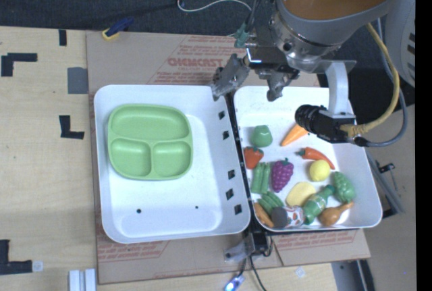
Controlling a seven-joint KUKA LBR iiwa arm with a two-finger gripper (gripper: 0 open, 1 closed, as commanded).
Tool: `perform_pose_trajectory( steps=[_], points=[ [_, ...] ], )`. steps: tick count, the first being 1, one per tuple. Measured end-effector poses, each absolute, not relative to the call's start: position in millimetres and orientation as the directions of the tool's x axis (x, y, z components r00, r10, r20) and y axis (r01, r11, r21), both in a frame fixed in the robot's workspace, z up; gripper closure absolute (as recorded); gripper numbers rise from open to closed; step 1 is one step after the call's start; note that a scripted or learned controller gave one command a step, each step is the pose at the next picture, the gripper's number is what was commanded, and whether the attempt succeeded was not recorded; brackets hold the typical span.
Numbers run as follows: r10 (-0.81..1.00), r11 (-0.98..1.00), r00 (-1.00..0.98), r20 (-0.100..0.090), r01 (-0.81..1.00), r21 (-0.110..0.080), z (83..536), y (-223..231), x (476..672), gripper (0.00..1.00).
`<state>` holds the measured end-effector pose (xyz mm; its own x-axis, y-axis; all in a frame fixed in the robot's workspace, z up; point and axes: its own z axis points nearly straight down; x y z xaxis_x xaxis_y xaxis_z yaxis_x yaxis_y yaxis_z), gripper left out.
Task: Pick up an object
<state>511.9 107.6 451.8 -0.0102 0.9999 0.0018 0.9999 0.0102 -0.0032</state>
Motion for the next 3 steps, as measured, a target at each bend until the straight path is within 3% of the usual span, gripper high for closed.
perform_pose_trajectory(
  steps=[1,2,3],
  points=[
    [1.000,0.005,-0.005,-0.001,1.000,-0.002,461,104,514.6,1.00],
    [1.000,-0.001,0.001,-0.003,1.000,-0.013,376,84,481.3,1.00],
    [1.000,0.004,-0.004,0.000,1.000,0.000,400,104,483.5,1.00]
  ],
)
